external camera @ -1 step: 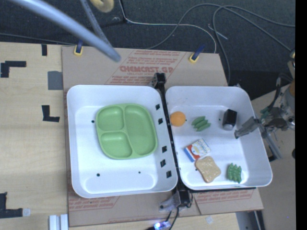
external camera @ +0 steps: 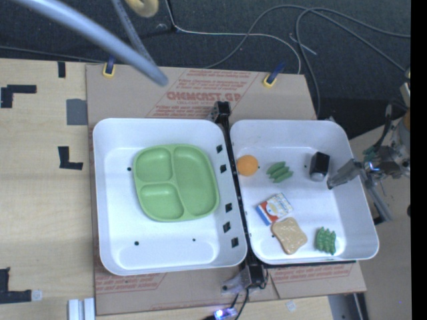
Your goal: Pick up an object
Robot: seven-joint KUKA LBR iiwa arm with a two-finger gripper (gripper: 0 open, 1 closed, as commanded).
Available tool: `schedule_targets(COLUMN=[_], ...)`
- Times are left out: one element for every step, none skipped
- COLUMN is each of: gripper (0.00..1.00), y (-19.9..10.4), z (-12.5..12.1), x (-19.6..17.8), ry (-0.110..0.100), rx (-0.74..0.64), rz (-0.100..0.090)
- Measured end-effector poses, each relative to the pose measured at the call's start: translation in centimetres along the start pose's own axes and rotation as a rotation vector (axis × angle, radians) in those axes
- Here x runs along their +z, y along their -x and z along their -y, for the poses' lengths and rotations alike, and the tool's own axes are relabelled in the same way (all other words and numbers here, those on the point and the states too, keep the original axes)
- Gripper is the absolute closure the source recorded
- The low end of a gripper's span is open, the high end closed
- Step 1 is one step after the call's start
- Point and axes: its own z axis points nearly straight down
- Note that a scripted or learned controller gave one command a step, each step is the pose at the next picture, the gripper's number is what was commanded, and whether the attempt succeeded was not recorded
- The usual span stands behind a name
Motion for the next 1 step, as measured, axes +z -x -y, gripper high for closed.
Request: schedule_targets(gripper=[0.00], y=[-0.76], z=[-0.23], x=[6.18], ry=[-0.006], rx=[0.000], rz=[-0.002])
